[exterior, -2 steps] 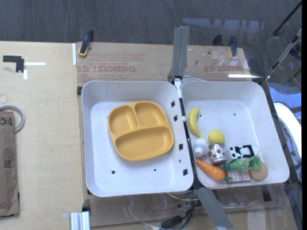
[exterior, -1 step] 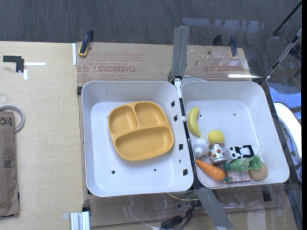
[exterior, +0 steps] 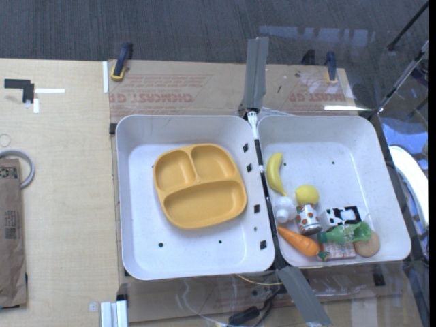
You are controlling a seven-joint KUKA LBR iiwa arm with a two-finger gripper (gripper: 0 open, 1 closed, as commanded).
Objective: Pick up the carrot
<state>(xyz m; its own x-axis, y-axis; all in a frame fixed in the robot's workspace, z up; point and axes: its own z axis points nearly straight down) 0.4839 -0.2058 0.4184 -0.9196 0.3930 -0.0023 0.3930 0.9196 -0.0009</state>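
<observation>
Orange carrot (exterior: 300,241) low in right bin (exterior: 381,155)

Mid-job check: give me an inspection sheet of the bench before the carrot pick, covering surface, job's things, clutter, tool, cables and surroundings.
Surface: two white bins side by side, left bin and right bin, on a cardboard sheet.
Job's things: carrot lies in the right bin near its front-left corner.
Clutter: banana, lemon, small can, green item crowd the carrot; yellow divided plate in the left bin.
Tool: nothing seen.
Cables: wires below the bins' front edge.
Surroundings: two clamps on the cardboard; brown bag at far left.
</observation>
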